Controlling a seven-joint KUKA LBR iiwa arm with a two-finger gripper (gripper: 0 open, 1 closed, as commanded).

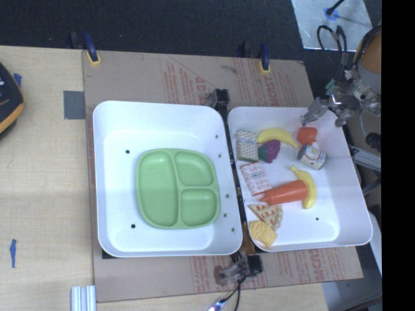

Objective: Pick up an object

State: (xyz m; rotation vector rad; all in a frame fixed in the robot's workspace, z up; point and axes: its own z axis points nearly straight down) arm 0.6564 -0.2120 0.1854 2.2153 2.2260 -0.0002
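Our gripper point(322, 111) hangs over the right bin's point(340, 229) far rim, above the cardboard-covered bench point(194, 76); we cannot tell its state. Just beside it lies a red tomato point(307, 135), untouched. Beyond lie two bananas point(277, 135), a carrot point(284, 192) and crackers point(266, 216). The left bin point(117, 125) holds a green tray point(177, 188).

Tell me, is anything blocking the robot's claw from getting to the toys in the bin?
Nothing visible blocks it. The gripper hangs over the top right edge of the right bin. The closest toys, a red tomato and a small bottle, lie just below it with open space above them.
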